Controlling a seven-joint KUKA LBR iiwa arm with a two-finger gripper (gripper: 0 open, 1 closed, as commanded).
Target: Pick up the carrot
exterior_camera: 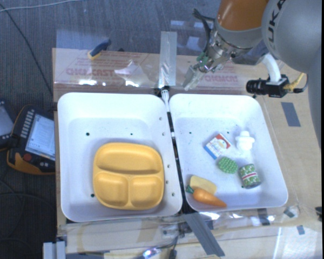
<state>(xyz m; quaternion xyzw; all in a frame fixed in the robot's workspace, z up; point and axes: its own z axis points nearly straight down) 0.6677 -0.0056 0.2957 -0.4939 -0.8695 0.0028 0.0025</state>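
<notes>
An orange carrot (206, 197) with a small green top lies at the near left corner of the right bin (259, 115), next to a yellow wedge (203, 184). My gripper (193, 78) hangs high over the far edge of the bench, above the divide between the two bins and well away from the carrot. Its translucent fingers (190, 81) hold nothing that I can see.
A yellow compartment tray (129, 175) sits in the left bin (75, 123). The right bin also holds a small red-and-white box (218, 145), a green knobbly ball (227, 164), and a white-capped green bottle (247, 166). A teach pendant (33, 142) lies left of the bench.
</notes>
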